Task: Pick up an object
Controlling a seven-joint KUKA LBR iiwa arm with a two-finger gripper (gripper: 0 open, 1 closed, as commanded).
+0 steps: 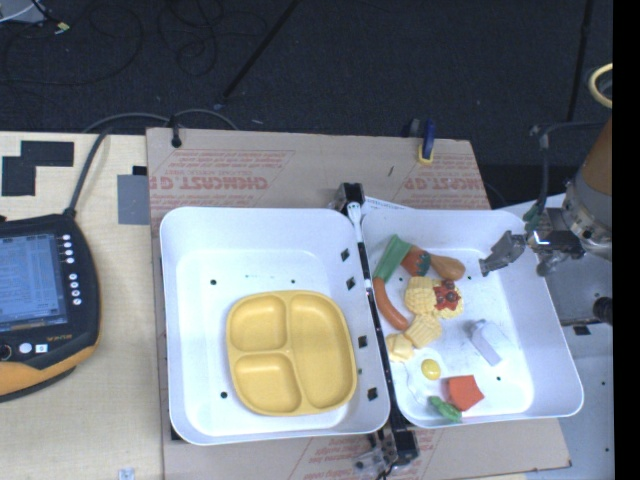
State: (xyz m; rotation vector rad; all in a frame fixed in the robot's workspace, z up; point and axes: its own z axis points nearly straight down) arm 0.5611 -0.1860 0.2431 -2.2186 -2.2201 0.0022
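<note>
The gripper point(497, 258) hangs over the right bin point(560, 368); I cannot tell its state. It should drop straight onto one toy, maybe the corn point(421, 296).

A black and orange handheld control pendant with a lit screen point(35, 303) is lying on the bench's left side, a black cable point(90, 168) is running from it

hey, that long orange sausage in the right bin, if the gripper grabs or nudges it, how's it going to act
The sausage looks like smooth molded plastic, so probably stiff and light. Its rounded, glossy surface may slip between fingers, and a sideways push could roll it. It lies against the bin wall and beside the corn pieces, so a nudge would likely shift those too.
</note>
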